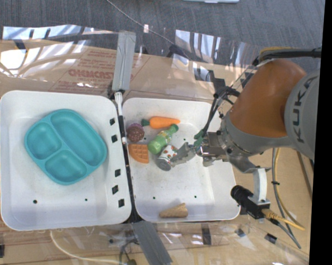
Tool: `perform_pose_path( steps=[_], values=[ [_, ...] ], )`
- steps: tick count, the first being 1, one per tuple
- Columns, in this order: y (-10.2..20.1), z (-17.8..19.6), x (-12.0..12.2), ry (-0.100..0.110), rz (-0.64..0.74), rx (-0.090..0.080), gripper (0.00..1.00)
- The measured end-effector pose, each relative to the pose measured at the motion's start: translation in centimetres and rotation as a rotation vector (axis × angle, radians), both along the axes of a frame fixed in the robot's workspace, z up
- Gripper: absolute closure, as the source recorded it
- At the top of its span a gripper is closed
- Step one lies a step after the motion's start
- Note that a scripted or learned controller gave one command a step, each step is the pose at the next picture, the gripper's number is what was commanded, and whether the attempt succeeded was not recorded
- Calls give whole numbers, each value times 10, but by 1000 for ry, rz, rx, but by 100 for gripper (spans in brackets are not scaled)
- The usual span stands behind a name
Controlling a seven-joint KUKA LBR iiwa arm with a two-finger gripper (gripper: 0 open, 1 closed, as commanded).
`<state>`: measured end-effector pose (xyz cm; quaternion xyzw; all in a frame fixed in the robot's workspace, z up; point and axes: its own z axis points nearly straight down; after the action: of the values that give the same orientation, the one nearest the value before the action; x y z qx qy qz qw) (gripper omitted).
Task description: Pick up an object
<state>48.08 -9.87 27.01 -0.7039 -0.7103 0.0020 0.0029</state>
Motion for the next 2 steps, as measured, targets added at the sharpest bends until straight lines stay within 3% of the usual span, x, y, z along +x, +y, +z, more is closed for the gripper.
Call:
perform_pose_path(
  steps=[1, 2],
  values=[
    [-5, -132, 48, 10, 60, 3, 0],
    [-26, -180, 106, -1, -121, 0, 0]
  ],
)
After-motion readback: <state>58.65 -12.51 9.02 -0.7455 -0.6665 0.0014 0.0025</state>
